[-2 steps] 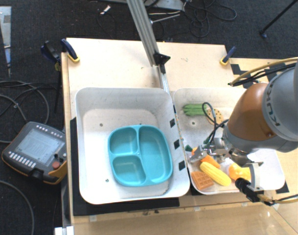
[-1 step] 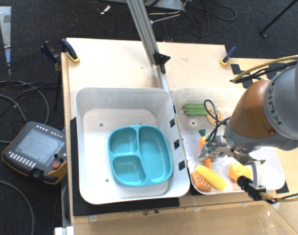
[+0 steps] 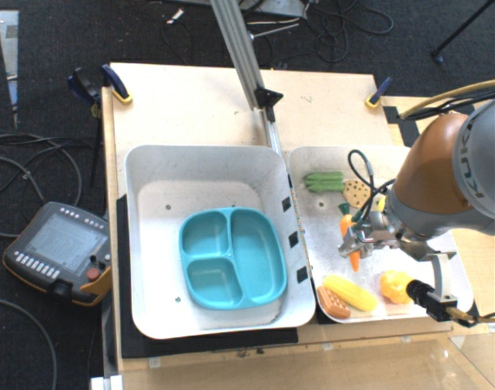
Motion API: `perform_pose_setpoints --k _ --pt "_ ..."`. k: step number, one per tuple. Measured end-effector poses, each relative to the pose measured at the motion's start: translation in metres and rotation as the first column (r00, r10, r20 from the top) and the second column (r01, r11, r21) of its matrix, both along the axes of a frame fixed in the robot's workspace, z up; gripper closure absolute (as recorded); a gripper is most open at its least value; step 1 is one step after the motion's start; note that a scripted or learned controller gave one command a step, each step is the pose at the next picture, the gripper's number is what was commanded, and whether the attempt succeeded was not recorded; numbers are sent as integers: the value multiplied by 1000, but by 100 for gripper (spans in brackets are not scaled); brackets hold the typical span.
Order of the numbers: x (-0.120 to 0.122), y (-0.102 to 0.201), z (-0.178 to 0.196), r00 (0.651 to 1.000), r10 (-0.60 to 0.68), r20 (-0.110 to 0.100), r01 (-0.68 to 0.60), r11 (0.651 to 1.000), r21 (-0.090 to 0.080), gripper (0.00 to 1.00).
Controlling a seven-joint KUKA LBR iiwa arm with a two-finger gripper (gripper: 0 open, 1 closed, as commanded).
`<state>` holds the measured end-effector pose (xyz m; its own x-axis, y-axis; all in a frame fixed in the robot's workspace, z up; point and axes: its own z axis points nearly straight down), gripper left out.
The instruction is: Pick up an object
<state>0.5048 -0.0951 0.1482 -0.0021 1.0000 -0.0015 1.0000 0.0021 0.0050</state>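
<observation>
At gripper (image 3: pixel 357 246): down in right bin (image 3: pixel 312 218), over toy carrot (image 3: pixel 347 226); jaw state cannot tell.
Carrot: orange, slim, lying at bin middle, beside the fingertips.
Handling (judged): light hollow plastic, stiff, slick; pinch across mid-length.
Neighbours: green beans (image 3: pixel 323 181) and tan cracker (image 3: pixel 356 192) behind; corn cob (image 3: pixel 349 293), yellow toy (image 3: pixel 396 286) near front.
Left bin (image 3: pixel 149 218): teal divided plate (image 3: pixel 231 257).
Writing: none legible.

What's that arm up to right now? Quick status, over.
Gripper low in right bin, at orange carrot. Grasp unconfirmed. Corn and beans close by.
</observation>
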Motion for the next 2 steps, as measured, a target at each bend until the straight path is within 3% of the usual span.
perform_pose_setpoints --k 1,2 --pt "2 -3 63 1000 1 2 -1 1000 0 100" --pt "4 -3 103 1000 1 1 -1 1000 0 100"
